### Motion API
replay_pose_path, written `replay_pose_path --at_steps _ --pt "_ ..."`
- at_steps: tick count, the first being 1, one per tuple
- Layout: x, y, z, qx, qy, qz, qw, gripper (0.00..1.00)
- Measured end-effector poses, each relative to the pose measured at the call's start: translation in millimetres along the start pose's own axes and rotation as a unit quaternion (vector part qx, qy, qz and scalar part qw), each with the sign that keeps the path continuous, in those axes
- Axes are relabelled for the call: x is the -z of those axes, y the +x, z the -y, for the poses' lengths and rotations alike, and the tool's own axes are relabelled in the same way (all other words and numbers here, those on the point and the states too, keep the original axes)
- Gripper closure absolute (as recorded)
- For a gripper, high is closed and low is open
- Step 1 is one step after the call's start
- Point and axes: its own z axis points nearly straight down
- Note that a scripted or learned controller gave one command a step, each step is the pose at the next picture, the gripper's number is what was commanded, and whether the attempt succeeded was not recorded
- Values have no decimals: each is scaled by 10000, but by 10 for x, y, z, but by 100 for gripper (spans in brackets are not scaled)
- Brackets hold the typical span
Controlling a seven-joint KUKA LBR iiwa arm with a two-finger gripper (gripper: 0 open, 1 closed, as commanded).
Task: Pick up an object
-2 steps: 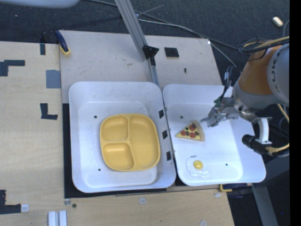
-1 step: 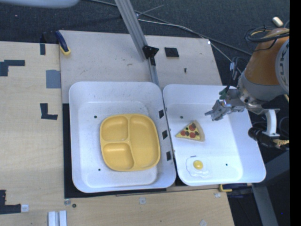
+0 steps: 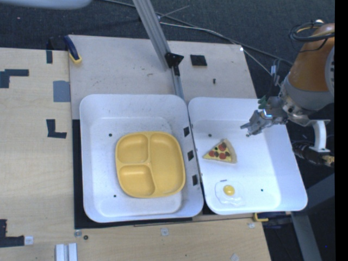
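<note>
- Camera view looks down at a slant on a pale wooden table with dark carpet beyond its far edge and grey tape marks on a lighter board at its left.
- Two shallow white plastic bins sit side by side near the table's front edge: the left bin and the right bin.
- A yellow three-compartment plastic tray lies flat in the middle of the left bin.
- A slanted grey metal post rises from the table's far side, between the bins.
- The grey arm with an orange band reaches in over the right bin's far right corner.
- Its hand hangs over that bin's far part; I cannot tell whether it is open or closed, and nothing shows in it.
- A toy pizza slice with red toppings lies near the bin's middle, near the hand, on its front-left side and apart from it.
- A toy fried egg, white with a yellow yolk, lies by the bin's front edge, further from the hand.
</note>
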Motion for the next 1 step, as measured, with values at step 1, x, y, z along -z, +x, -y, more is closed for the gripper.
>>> replay_pose_path --at_steps 1 --pt "87 571 -145 29 8 -11 10000 100"
